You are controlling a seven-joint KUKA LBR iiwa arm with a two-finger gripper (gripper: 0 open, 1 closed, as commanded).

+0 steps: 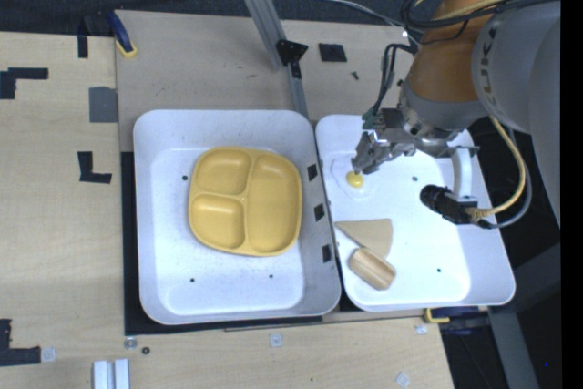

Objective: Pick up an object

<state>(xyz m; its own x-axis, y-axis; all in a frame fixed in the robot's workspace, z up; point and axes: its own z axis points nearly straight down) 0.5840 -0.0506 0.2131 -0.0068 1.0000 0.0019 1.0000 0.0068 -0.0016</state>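
Two white bins sit side by side: the left bin (155, 196) holds a yellow divided plate (245, 199), the right bin (474, 273) a tan wedge (370, 233), a wooden cylinder (372, 268) and a small yellow ball (354, 180). The gripper (365, 160) hangs just above the ball, fingers nearly together, pinching nothing

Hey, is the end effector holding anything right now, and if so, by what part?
It cannot be told. The end effector sits just above a small yellow object in the right bin, but the view does not show that object between its tips.
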